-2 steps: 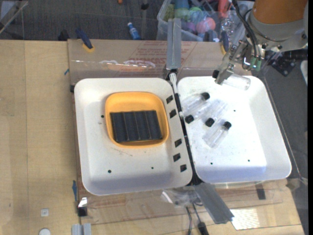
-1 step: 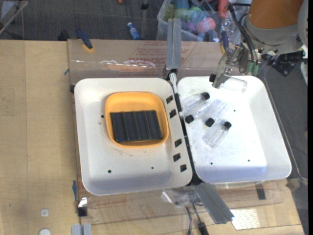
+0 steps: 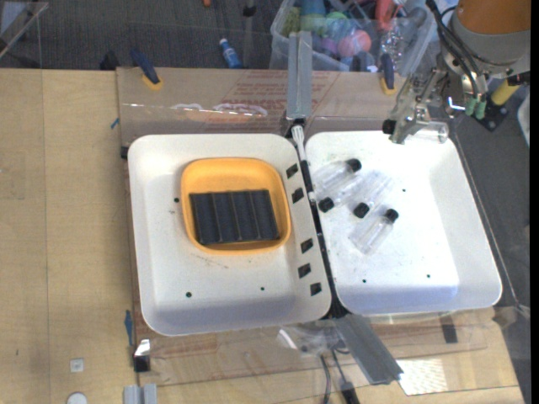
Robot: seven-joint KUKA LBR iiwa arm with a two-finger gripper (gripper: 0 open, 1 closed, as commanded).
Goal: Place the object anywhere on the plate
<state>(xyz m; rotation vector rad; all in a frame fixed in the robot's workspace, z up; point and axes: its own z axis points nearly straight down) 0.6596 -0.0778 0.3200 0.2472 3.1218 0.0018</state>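
Note:
An orange plate [image 3: 195,182] lies in the left bin [image 3: 156,251]. A black ridged rectangular object [image 3: 234,216] rests flat on it, covering most of its middle. Several clear vials with black caps lie loose in the right bin [image 3: 438,251], among them one vial [image 3: 340,172] near the divider and another vial [image 3: 375,228] near the bin's middle. My gripper [image 3: 414,123] hangs above the far edge of the right bin, well away from the plate and higher than the vials. Nothing is visible in it.
A clear box of colourful toys [image 3: 354,15] stands behind the bins. A metal divider bar [image 3: 296,91] runs back between them, and black clips [image 3: 305,244] line the seam. Wooden bench surface lies to the left.

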